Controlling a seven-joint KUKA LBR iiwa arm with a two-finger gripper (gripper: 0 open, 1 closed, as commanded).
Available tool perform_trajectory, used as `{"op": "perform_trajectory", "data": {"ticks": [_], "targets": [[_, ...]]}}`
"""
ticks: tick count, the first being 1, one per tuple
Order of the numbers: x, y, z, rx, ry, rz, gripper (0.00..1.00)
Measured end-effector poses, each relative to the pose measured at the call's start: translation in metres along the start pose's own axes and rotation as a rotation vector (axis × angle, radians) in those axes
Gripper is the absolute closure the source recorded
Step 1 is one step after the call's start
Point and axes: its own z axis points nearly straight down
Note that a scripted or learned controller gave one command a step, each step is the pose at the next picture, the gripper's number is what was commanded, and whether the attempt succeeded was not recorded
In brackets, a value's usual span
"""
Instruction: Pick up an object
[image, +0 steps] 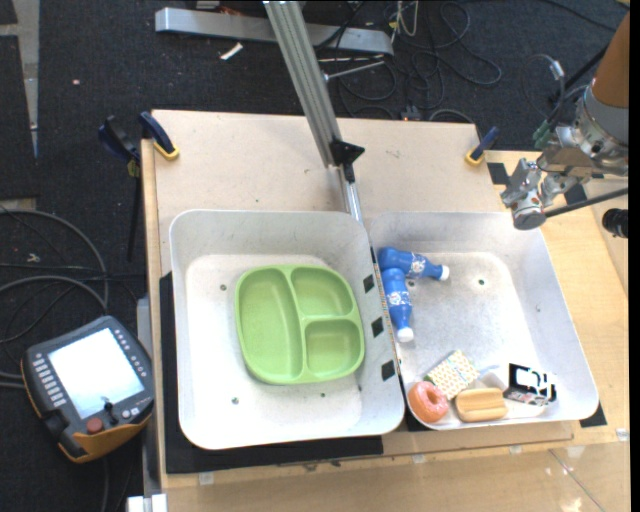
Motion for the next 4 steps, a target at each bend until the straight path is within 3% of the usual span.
{"op": "perform_trajectory", "data": {"ticks": [1,4], "targets": [[0.051,0.0,0.017,0.009,0.004,-0.004,1.0],[0.217,0.003,0.014,0.007,0.004,-0.006,1.0]]}}
